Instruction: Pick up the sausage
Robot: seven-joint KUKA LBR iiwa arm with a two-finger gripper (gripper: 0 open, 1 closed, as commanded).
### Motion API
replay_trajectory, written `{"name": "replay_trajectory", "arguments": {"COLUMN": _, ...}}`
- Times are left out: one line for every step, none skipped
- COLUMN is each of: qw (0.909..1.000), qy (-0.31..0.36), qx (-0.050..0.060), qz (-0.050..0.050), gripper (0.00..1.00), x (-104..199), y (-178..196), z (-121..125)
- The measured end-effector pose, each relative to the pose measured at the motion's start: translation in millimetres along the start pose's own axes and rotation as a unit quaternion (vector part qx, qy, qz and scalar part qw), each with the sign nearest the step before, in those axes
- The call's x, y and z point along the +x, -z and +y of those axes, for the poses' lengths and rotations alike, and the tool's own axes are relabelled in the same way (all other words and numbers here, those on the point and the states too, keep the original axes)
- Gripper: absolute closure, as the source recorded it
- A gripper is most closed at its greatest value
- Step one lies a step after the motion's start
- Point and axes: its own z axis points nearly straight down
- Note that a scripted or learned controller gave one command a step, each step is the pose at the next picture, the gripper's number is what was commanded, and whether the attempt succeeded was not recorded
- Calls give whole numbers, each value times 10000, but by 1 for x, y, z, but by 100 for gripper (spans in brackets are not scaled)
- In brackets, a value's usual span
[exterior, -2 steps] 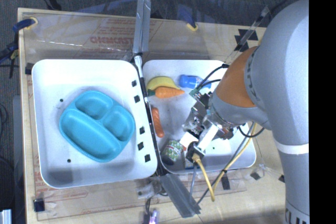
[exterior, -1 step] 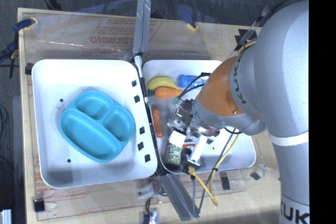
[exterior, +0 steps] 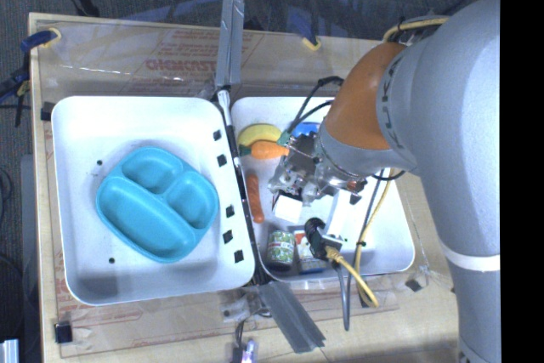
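**benchwatcher:** So the arm (exterior: 399, 106) is hanging over the right bin (exterior: 395, 242), and the gripper (exterior: 293, 183) sits low in the middle of it. Can't tell from this angle if the hand is clenched or released, the wrist bulk hides it. Nothing visibly in it either.

**slantcam:** Going big to small: the left bin (exterior: 76, 268) with the blue divided plate (exterior: 157, 201) is way off to the gripper's far side, not a factor. In the right bin there's a banana (exterior: 259, 133) and a carrot (exterior: 270, 151) just beyond the hand toward the back, a small can (exterior: 281, 248) just in front of it. The sausage (exterior: 253, 198) is the thin reddish thing right beside the hand, lying along the bin's wall next to the divider.

**benchwatcher:** That's my worry. It's tucked against the wall, so I'd guess one finger hits the wall or rim before the hand gets around it.

**slantcam:** Yeah, or it lands off-centre and the sausage rolls or squirts out. Grabbing the carrot by mistake seems possible too, similar colour, close by.
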Motion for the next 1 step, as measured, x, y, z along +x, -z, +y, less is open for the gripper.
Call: {"name": "replay_trajectory", "arguments": {"qw": 9970, "qy": 776, "qx": 17, "qz": -4, "gripper": 100, "x": -32, "y": -58, "z": 13}}
